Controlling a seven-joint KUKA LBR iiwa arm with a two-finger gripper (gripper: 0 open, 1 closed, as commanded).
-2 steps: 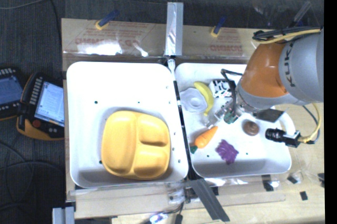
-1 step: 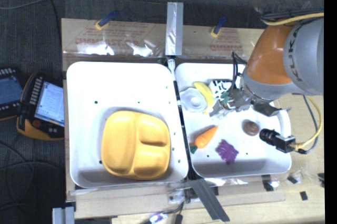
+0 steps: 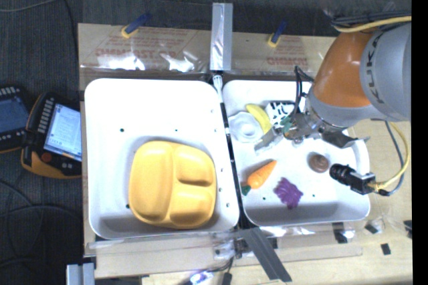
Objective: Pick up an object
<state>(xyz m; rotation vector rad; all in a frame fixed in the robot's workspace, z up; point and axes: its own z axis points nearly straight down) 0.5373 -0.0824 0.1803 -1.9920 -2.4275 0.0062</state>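
While the arm (image 3: 364,76) reaches in from 3 o'clock, the gripper (image 3: 289,130) is seen low over the right bin (image 3: 351,213), near its 11 o'clock corner. Finger spacing cannot be told from this slant, and no object is seen between them. A banana (image 3: 258,117) and a white cup (image 3: 243,126) lie just at 9 o'clock of the gripper; a black-and-white patterned item (image 3: 279,110) sits at its 12 o'clock. A carrot (image 3: 261,174) is located at 7 o'clock, purple grapes (image 3: 288,192) at 6 o'clock, a brown round object (image 3: 319,161) at 4 o'clock. The left bin (image 3: 107,110) bears a yellow divided tray (image 3: 172,183).
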